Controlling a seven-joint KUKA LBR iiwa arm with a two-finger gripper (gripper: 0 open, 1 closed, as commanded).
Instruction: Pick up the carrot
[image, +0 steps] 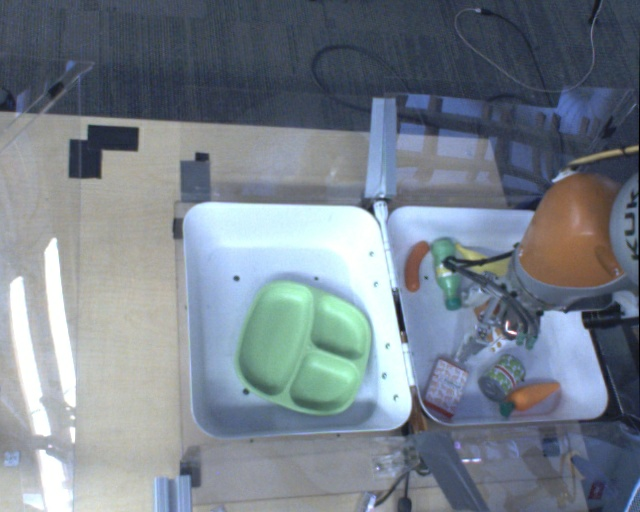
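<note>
Camera view puts the carrot (534, 396) at the near right of the right bin (590, 405), touching a small can (503, 376). My gripper (500, 325) hovers just beyond; its state I cannot tell. Carrot looks light, stiff, smooth; I'd pinch mid-body.

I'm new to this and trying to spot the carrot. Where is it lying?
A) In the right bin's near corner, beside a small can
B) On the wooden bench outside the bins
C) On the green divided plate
A: the carrot lies in the right bin, next to the small can.
</note>
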